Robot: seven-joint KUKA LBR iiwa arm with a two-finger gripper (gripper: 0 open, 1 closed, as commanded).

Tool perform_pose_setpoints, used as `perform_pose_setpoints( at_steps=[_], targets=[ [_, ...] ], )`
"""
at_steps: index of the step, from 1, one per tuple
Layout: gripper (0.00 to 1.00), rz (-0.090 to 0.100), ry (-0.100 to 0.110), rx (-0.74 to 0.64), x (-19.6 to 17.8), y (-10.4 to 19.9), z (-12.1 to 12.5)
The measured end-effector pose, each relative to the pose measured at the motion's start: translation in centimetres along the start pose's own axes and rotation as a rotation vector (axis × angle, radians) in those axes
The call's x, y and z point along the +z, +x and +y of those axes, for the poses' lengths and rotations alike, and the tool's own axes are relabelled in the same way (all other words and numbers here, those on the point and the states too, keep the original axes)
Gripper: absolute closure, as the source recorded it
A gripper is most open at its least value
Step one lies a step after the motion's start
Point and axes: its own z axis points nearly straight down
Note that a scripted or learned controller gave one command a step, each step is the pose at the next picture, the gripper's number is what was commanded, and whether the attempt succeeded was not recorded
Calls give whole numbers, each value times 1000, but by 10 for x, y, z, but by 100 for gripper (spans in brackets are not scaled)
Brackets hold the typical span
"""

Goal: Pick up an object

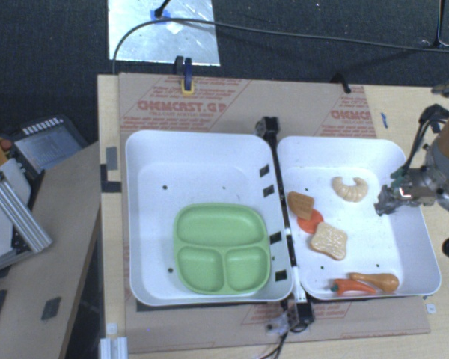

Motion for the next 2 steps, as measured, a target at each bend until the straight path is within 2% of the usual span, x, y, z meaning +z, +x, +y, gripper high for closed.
perform_pose_setpoints(
  at_steps=[1, 2],
  targets=[
    [100, 3, 4, -4, 15, 47, 20],
    [100, 3, 2, -6, 9, 100, 41]
  ],
)
